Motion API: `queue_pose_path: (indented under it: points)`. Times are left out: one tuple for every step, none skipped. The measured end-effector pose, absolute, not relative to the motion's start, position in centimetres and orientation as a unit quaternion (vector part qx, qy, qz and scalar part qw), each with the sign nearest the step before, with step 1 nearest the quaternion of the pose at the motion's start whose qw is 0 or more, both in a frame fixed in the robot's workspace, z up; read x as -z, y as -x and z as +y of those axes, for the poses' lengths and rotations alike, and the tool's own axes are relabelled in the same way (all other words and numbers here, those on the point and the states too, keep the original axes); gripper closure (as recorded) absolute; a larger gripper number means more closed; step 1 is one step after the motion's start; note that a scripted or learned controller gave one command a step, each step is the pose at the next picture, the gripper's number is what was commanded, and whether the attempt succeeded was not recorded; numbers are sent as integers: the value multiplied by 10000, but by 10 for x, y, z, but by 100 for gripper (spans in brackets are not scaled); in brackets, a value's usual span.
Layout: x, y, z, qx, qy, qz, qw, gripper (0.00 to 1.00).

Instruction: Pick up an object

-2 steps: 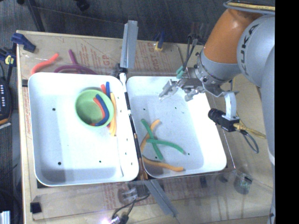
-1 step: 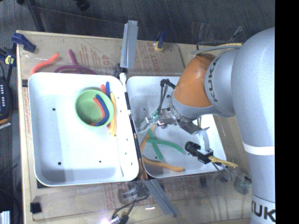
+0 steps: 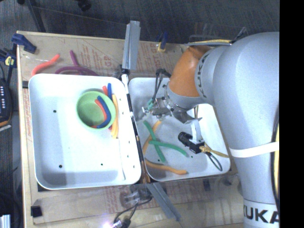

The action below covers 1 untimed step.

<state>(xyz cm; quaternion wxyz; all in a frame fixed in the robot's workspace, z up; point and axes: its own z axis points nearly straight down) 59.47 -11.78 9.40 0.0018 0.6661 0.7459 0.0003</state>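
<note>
Bowl (image 3: 96, 109) in L bin (image 3: 52, 141)

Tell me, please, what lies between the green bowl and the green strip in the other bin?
The two bins' adjoining white rims separate the green bowl from the green strip.

Count at the bench
Two white bins (image 3: 52, 127), one green bowl (image 3: 96, 109), one gripper (image 3: 154, 109) just above one green strip (image 3: 164, 144).

Gripper (image 3: 153, 109) above green strip (image 3: 161, 144)
</note>
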Motion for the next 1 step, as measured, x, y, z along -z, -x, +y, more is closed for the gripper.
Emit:
queue_pose_path:
  points:
    - [-104,-595,-118,-3,-6649,7469,17,100]
